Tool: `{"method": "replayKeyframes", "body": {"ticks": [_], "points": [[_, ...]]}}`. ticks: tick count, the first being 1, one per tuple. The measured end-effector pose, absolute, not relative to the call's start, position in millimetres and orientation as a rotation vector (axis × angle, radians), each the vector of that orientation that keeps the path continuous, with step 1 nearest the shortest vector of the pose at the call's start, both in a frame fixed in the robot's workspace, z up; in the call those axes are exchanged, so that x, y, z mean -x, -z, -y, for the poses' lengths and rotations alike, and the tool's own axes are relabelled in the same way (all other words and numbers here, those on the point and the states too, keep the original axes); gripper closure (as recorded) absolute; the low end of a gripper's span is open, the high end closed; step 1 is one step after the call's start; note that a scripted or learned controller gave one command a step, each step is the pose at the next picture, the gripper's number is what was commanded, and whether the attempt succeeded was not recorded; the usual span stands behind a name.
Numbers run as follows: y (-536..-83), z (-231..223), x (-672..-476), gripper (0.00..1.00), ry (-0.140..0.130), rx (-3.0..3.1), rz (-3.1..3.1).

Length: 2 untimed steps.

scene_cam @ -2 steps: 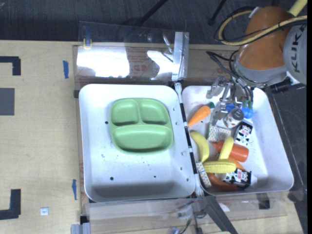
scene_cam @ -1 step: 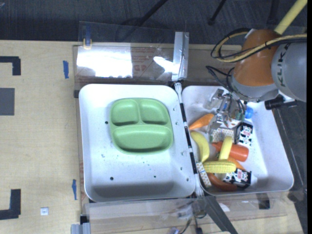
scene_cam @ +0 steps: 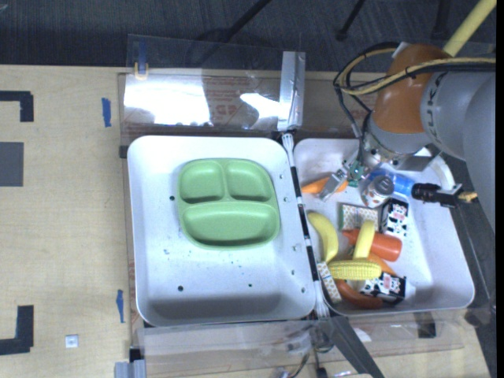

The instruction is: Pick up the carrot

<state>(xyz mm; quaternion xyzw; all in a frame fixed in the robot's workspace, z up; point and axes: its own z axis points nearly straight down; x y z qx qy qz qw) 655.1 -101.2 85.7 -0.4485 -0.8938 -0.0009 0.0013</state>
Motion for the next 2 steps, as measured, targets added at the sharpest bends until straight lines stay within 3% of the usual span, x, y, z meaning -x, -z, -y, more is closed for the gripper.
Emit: {"method": "replayKeyframes", "body": {"ticks": [1,2], "points": [[-184,84,-668.4,0.00,0.001,1.246,2.887],[-183,59,-623.2,0.00,0.001,0.846,3.025]]}}
